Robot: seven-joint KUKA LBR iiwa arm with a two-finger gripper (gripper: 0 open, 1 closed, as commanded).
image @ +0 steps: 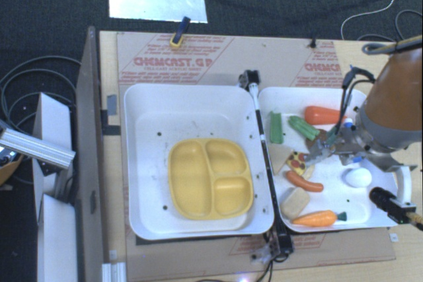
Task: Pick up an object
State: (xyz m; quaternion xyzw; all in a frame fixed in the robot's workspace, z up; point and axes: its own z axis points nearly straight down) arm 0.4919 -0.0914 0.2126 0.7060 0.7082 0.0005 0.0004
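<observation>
Tool (322, 147) hovers low in the right bin (370, 221); whether it grips, I cannot tell. Sausage (304, 181) lies just lower-left, long axis slanting down-right.

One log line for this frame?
stage: reaching | gripper: over right bin, among toy food near green piece | grasp: none seen | left bin: yellow tray

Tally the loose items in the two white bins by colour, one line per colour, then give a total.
Orange: 3, the upper carrot, the lower carrot, the sausage
Green: 2, the flat green piece, the green vegetable
White: 1, the egg
Tan: 1, the bread piece
Yellow: 1, the divided tray
Multicoloured: 1, the pizza slice
Total: 9
</observation>
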